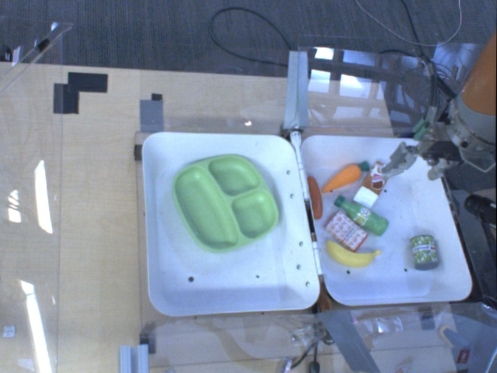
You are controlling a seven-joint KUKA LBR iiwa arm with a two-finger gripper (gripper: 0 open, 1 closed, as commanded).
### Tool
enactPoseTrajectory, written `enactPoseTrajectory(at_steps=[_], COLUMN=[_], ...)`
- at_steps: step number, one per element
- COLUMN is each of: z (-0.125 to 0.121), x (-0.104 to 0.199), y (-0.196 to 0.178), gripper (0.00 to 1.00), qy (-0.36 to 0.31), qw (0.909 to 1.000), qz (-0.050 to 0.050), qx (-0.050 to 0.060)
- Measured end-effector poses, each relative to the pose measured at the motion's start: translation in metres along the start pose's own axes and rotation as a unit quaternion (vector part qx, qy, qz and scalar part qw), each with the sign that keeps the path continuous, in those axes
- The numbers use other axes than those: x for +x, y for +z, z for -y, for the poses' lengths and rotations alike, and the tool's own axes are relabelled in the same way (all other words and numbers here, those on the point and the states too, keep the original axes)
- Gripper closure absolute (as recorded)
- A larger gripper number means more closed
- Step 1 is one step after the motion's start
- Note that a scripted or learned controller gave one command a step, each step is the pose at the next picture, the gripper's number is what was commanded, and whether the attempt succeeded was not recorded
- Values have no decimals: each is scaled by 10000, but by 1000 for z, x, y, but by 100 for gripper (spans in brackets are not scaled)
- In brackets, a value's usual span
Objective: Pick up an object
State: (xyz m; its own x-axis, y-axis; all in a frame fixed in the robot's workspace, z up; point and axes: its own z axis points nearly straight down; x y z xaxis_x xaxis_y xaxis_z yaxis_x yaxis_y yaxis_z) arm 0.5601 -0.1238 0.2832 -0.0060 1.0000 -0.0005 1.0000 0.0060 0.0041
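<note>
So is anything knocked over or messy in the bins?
Nothing looks spilled or broken. The green bottle lies on its side among the toys in the right bin, and the sausage rests against that bin's left wall. The green plate sits flat in the left bin.

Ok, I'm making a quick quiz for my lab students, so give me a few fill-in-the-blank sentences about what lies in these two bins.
1. The green divided plate lies in the ____ bin of the camera view.
2. The banana is coloured ____.
3. The orange toy beside the small bottle is a ____.
4. The green can stands in the same bin as the green bottle, the ____ one.

Missing words: left; yellow; carrot; right
</note>
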Motion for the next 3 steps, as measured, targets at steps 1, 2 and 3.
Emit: enactPoseTrajectory(at_steps=[1,2,3], z=[-54,-56,-98], x=[-42,-41,22], y=[185,172,89], gripper=[0,100,100], qy=[-1313,-1327,-160], qw=[9913,9911,9999], qz=[-1,12,-4], qx=[-4,-43,12])
